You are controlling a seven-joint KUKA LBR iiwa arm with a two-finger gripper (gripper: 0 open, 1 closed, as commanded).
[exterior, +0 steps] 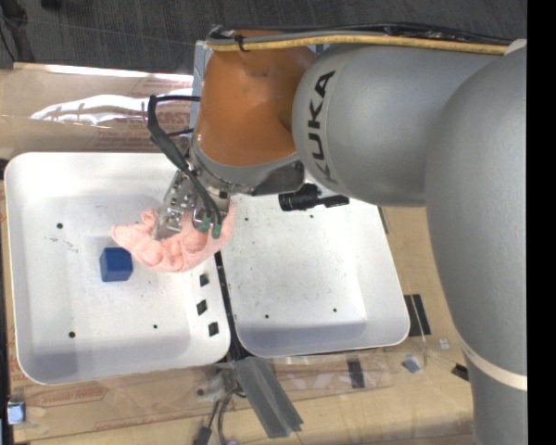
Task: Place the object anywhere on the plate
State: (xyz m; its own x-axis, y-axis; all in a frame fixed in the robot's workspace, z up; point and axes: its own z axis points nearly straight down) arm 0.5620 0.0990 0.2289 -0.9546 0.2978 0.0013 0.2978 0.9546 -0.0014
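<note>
Starting nearest the lens: the grey arm [426, 137] enters from 3 o'clock, its orange band [246, 100] above the wrist. Below it the tool [193, 216] hangs over the left bin [37, 341], at that bin's 3 o'clock edge; cannot tell its state. A pink plate [167, 247] lies crumpled-looking directly beneath, touching or just under the tool. A blue block [116, 264] sits just beside the plate at its 9 o'clock, on the bin floor. The right bin [352, 323] adjoins, both on the tabletop [426, 341].

End effector [193, 213] covers plate [167, 246], perhaps half.
</note>
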